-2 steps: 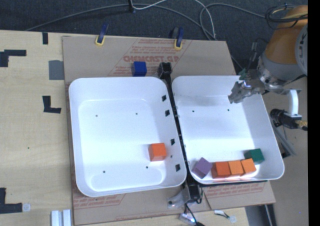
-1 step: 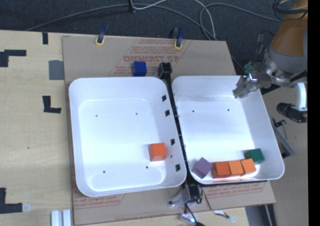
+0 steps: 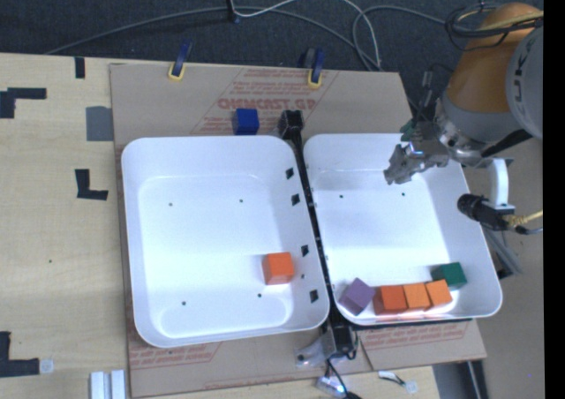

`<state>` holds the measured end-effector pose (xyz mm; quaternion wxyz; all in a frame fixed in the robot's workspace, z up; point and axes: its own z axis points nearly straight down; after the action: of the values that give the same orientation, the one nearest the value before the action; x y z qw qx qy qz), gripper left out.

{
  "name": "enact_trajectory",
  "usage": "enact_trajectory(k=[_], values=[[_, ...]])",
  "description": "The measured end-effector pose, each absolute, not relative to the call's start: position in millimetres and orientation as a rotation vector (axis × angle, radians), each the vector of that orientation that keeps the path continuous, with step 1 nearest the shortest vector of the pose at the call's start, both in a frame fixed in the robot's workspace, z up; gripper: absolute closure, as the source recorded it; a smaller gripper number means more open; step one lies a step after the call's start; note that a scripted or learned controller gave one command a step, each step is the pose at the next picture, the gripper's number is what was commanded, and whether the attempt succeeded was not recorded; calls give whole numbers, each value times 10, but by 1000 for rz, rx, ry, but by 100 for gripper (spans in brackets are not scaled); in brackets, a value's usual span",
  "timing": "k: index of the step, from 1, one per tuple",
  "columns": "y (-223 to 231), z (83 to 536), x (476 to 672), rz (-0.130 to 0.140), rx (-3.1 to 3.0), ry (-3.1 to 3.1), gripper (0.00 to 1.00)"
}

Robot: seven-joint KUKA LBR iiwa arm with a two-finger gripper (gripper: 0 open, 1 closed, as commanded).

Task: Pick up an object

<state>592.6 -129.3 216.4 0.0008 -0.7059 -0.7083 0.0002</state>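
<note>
An orange cube point(image 3: 278, 267) lies in the left bin point(image 3: 177, 168), toward its front right. Along the front wall of the right bin point(image 3: 371, 212) sit a purple block point(image 3: 356, 296), two orange blocks point(image 3: 389, 299) point(image 3: 416, 297), a lighter orange block point(image 3: 439, 293) and a green block point(image 3: 450, 275). My gripper point(image 3: 402, 166) hangs over the back right part of the right bin, well behind that row of blocks. Nothing shows between its tips.
A blue cube point(image 3: 246, 120) sits on the cardboard behind the left bin. A black clamp point(image 3: 290, 124) joins the bins at the back. Blue-and-yellow clips point(image 3: 181, 62) point(image 3: 315, 69) hold the cardboard's far edge. Cables run across the dark floor behind.
</note>
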Motion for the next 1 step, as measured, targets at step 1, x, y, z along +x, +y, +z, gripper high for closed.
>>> enact_trajectory(k=[1], values=[[-781,2284,5751,-2,-2217,-2226,100]])
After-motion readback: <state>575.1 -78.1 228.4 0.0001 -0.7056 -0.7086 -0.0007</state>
